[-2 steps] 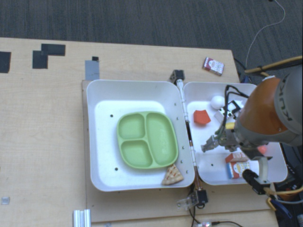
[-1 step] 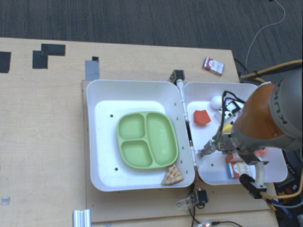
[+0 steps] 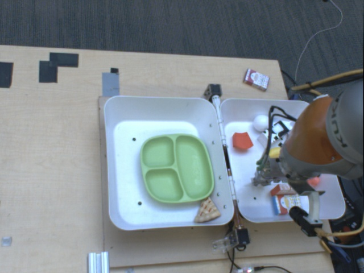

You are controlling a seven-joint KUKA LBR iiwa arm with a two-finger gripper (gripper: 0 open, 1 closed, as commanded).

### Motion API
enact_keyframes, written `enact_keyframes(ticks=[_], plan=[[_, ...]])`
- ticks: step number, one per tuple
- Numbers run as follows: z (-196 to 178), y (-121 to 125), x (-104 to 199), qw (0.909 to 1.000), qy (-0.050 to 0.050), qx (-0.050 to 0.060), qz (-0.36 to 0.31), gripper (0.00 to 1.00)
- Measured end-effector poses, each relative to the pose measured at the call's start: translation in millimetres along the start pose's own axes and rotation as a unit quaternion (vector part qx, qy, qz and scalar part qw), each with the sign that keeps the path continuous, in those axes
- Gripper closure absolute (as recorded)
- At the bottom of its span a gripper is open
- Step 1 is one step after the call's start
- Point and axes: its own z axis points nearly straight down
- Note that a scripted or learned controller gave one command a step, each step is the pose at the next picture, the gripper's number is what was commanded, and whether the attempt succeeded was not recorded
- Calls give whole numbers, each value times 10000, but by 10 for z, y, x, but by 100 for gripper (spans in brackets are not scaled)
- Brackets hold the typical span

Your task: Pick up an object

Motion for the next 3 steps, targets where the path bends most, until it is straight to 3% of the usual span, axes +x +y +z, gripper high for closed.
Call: enact_keyframes(ticks=[1, 2, 3], plan=[[1, -1, 0, 10000, 0, 1, -2, 0], [-105, 17, 8, 10000, 4, -15, -8, 100], [-104, 16, 8, 10000, 3, -15, -11, 0]])
